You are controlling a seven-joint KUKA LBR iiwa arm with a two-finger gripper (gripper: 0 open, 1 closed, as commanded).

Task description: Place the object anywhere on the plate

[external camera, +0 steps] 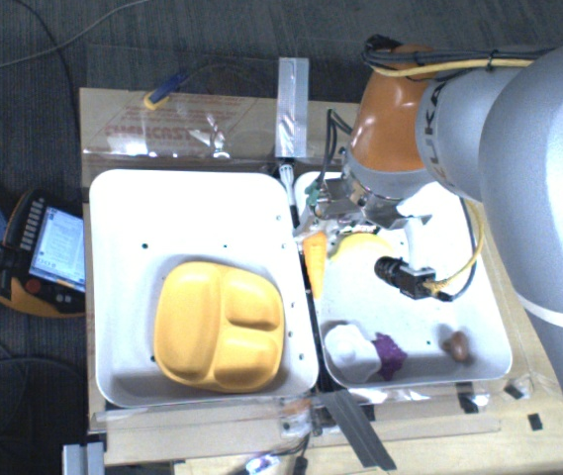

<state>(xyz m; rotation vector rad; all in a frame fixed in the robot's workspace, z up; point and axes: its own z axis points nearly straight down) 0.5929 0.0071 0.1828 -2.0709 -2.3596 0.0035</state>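
The end effector (332, 228) hangs over the right bin (479, 356), just beside an orange carrot (315, 257); whether it grips, I cannot tell. The yellow plate (220, 325) lies in the left bin (123, 226).

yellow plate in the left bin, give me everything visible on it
The yellow plate lies flat in the left bin, toward its front right corner, near the wall shared with the right bin. It is a rounded-square divided dish with three moulded compartments: a tall one on the left and two smaller ones stacked on the right. It looks like matte plastic, evenly yellow. Nothing shows inside the compartments. It rests on the bin floor, and the gripper is away from it, over the other bin.
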